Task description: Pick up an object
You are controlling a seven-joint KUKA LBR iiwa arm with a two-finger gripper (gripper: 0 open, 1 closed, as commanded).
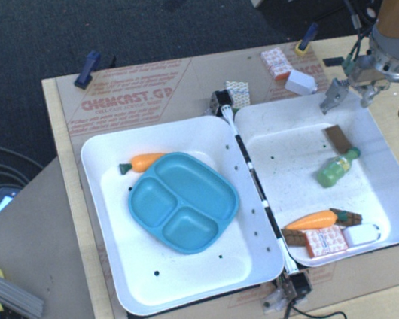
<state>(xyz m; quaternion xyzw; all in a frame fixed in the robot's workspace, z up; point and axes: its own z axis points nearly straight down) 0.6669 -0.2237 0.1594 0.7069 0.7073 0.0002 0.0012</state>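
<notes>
Two shallow white bins are being borne side by side by the bench (79,214), with their inner rims touching along a hinge-like seam. Much of the left bin (119,268) is being taken up by one blue divided plate (182,201), so bare floor is being left mostly along its lower edge and left wall. More open floor is being offered in the right bin (396,189), chiefly at its upper left and middle.

One orange carrot (145,161) is being pressed against the plate's upper left rim. In the right bin, one green bottle (334,169) is lying tilted near the middle, one brown bar (337,139) is lying just above it, and a second carrot (314,222) is resting at the lower rim, touching a red-and-white box (326,242).

The gripper (347,93) is being held over the right bin's upper right edge, apart from every object; its two fingers are being shown spread, with nothing between them.
</notes>
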